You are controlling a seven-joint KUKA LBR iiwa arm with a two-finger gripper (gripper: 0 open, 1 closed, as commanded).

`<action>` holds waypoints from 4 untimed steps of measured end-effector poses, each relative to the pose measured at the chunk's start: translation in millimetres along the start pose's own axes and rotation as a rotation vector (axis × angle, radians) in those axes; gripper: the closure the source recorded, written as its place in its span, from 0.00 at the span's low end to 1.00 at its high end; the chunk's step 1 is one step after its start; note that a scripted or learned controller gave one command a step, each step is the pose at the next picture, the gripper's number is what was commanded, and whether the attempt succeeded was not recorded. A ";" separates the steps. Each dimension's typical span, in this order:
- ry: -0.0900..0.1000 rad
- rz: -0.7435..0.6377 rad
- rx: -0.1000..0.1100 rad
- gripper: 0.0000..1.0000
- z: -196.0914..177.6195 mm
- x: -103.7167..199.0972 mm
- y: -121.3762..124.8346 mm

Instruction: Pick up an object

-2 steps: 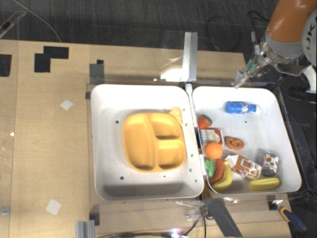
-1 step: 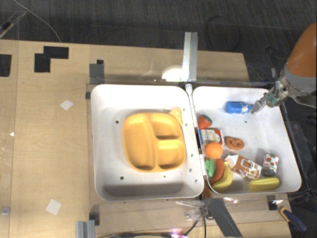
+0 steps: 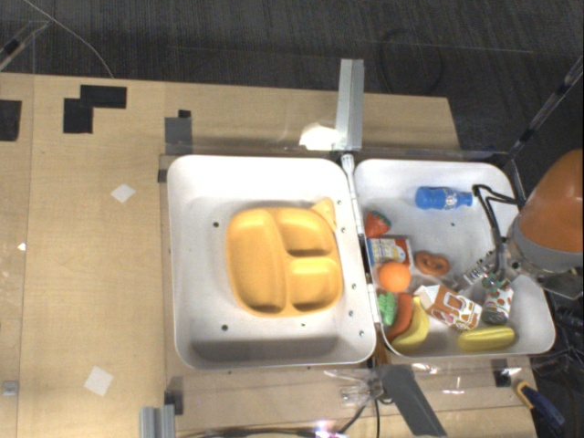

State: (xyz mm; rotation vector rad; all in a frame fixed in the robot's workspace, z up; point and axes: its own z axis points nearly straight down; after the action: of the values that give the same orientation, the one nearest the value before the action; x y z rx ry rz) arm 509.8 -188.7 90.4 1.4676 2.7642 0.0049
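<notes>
Camera view, looking down at a slant on the counter [image 3: 82, 272].

Arm: grey, orange band [image 3: 558, 199] above the wrist, reaching in from the right over the right bin [image 3: 401, 176]. The gripper [image 3: 491, 281] sits low in that bin's right half. Whether the fingers are spread or pressed together I cannot tell; the tip is a small dark and metallic cluster, too tangled to read. Nothing is visibly between them. A black cable [image 3: 488, 210] loops up from the wrist.

Right bin, contents:
- Blue bottle [image 3: 444, 198], lying on its side near the far wall, long axis running left to right, well apart from the rest. Label unreadable.
- Yellow oblong piece [image 3: 485, 338], lying near the front wall just below the gripper, long axis left to right.
- Small carton [image 3: 452, 307], white with orange print, tilted, just left of the gripper. Writing too small to read.
- Brown ring-shaped piece [image 3: 432, 264], like a doughnut, beside the carton.
- Orange ball [image 3: 394, 276], against the left wall.
- Red printed packet [image 3: 387, 248], above the ball. Text illegible.
- Red and green piece [image 3: 375, 222], at the left wall.
- Banana [image 3: 412, 328], curved, at the front left, touching a green piece [image 3: 389, 308].

Left bin [image 3: 196, 245]: one yellow compartment tray [image 3: 283, 258], three wells, lying flat in the middle.
</notes>
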 end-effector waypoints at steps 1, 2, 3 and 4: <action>-0.006 0.001 -0.003 0.00 0.2 -1.3 0.7; 0.003 0.229 0.003 0.00 -3.9 -47.1 40.4; 0.002 0.102 0.001 0.00 2.5 -87.4 101.4; 0.001 0.287 0.002 0.00 -33.8 -86.1 97.1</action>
State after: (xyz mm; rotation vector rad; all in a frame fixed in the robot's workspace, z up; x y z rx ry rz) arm 638.0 -205.5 125.7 1.8495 2.5274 0.0061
